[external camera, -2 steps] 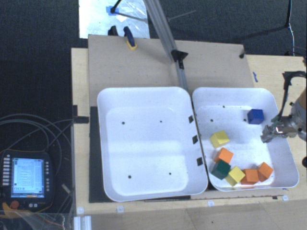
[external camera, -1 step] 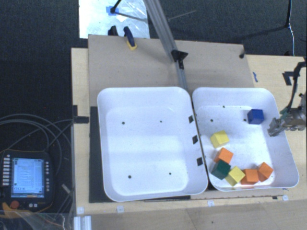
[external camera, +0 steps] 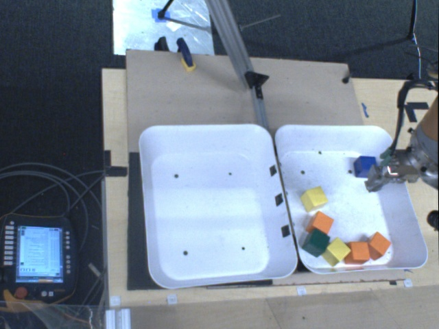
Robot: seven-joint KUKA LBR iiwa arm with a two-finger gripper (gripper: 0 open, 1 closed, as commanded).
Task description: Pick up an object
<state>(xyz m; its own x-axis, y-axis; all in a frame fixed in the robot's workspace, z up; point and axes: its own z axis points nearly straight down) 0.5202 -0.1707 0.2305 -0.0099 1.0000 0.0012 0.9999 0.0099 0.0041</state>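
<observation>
Orange, yellow and green cubes (external camera: 346, 247) cluster at right bin's (external camera: 405, 214) near edge. Gripper (external camera: 381, 175) sits low just beside blue cube (external camera: 365, 165); finger state: can't tell. Nothing visibly lifted yet, so the pick itself is left, I'd say.

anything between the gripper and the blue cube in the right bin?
Nothing visible. The gripper sits just right of the blue cube, with bare bin floor around it. The nearest other block, a yellow cube, lies well off to the lower left in the right bin.
</observation>
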